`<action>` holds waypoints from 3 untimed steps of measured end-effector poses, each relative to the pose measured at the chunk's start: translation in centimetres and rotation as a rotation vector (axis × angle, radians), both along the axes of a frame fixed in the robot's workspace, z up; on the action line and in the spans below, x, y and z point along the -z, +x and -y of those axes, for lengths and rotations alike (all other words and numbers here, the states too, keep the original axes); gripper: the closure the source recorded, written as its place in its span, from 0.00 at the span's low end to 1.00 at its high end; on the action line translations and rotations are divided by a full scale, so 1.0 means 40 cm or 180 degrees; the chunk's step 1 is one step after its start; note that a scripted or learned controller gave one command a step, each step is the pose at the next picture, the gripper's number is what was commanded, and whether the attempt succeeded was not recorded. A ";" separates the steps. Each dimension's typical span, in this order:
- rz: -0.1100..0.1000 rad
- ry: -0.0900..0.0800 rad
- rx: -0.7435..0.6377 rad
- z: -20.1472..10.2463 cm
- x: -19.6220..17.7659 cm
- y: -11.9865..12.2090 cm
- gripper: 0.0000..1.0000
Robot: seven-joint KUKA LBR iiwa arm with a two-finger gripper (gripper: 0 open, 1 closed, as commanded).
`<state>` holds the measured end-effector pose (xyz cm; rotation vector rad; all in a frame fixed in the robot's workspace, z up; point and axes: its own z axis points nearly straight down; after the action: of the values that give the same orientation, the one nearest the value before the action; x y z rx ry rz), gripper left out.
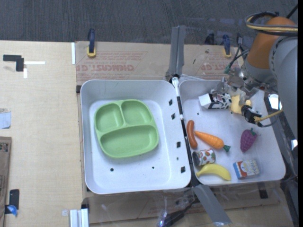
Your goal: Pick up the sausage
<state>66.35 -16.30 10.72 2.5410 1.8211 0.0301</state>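
Note:
The sausage is a short red-brown link lying lengthwise in the right bin, close to its left wall and touching the stem end of an orange carrot. My gripper hangs over the bin's back part, above a black-and-white cow-patterned carton and a yellow piece. It is well behind and to the right of the sausage. Nothing shows in its grasp.
In the right bin, a small can, a banana, a small box and a purple berry toy surround the front area. The left bin holds a green divided plate.

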 end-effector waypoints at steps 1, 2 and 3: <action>0.0005 0.0021 0.0055 0.034 -0.005 0.013 0.00; -0.0085 0.0001 -0.0260 0.109 -0.110 -0.231 0.00; -0.0086 -0.0001 -0.0544 0.058 0.010 -0.314 0.00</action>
<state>53.79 -18.61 10.31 2.3894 2.0427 -0.0027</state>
